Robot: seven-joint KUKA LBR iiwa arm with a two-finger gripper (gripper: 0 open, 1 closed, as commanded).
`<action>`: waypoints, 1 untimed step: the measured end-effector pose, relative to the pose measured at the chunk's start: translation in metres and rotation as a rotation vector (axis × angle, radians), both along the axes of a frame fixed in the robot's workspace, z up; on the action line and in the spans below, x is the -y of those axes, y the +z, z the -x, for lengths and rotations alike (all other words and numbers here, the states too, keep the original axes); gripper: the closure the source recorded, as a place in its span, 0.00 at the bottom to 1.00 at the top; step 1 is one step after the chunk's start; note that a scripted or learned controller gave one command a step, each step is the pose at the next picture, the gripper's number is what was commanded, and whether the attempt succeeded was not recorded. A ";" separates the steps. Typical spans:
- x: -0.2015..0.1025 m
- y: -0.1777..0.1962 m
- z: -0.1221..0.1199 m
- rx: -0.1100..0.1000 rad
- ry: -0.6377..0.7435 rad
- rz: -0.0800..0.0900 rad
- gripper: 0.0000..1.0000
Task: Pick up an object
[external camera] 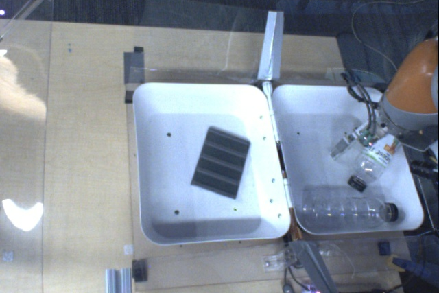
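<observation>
A dark grey ribbed rectangular block (221,161) lies tilted in the middle of the left bin (154,113). In the right bin (302,106), a large clear plastic bottle (343,210) lies on its side along the front wall, black cap to the right. A smaller clear bottle (371,165) with a black cap lies tilted just behind it, near the right wall. My gripper (357,139) reaches in from the right and hangs low over the upper end of the small bottle; the grey wrist with its orange band (417,82) is above it. Whether it touches the bottle is unclear.
A metal divider strip (271,44) stands behind the seam between the bins. Cables (370,17) trail at the back right. Clear acrylic sheets cover the wooden bench on the left. Clamps and brackets sit along the bins' front edge.
</observation>
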State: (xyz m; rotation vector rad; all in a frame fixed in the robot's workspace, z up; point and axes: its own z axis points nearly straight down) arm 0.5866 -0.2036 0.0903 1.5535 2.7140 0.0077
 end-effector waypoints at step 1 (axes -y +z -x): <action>-0.001 0.000 0.042 0.002 0.039 -0.001 0.00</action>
